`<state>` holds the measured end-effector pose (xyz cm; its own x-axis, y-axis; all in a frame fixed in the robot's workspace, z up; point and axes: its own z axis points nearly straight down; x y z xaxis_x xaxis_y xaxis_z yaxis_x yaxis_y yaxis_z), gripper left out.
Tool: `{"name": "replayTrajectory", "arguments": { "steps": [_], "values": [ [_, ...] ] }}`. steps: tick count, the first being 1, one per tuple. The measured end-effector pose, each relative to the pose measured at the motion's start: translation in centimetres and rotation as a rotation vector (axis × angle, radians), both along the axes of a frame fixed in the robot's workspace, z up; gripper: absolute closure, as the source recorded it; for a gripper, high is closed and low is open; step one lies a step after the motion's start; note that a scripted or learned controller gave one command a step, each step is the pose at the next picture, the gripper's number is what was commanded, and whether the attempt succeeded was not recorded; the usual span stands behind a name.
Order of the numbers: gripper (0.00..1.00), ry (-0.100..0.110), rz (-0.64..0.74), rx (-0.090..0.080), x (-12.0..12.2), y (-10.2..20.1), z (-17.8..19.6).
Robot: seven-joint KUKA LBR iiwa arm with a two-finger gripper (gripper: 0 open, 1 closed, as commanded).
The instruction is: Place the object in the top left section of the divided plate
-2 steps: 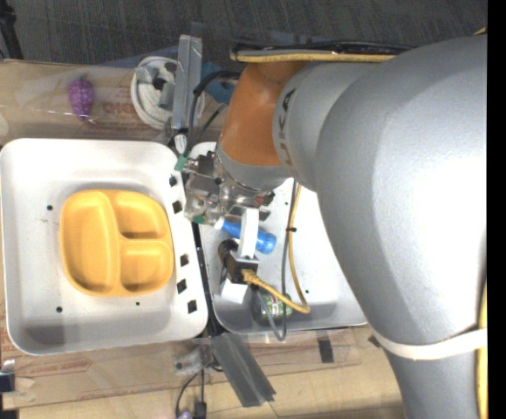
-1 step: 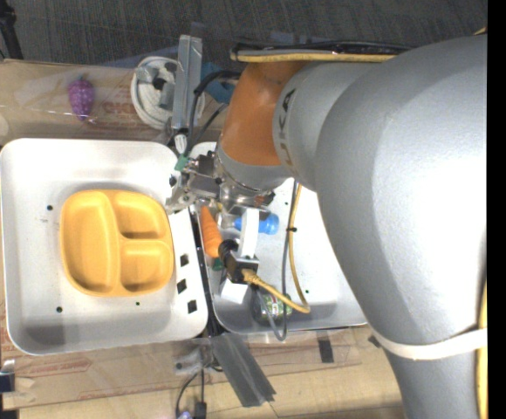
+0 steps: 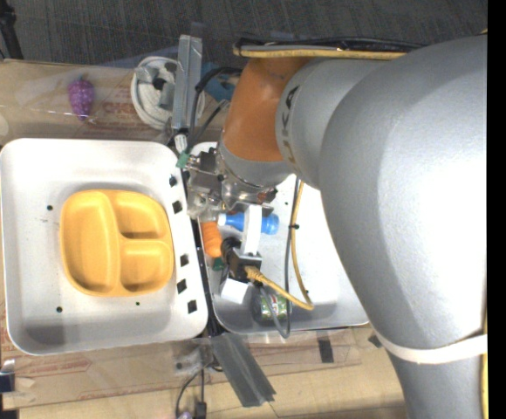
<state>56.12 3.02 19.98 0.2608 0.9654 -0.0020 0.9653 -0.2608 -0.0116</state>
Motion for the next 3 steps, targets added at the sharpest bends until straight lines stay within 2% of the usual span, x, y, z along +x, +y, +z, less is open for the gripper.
{"name": "replayTrajectory", "arguments": {
  "steps": [1, 2, 3],
  "values": [
    [1.0, -0.007, 0.06, 0.0, 2.3, 11.3, 2.7],
    [0.0, -0.006, 0.06, -0.001, 2.3, 11.2, 2.7],
    [0.0, -0.008, -0.169, -0.002, 2.3, 8.6, 10.7]
  ]
}}
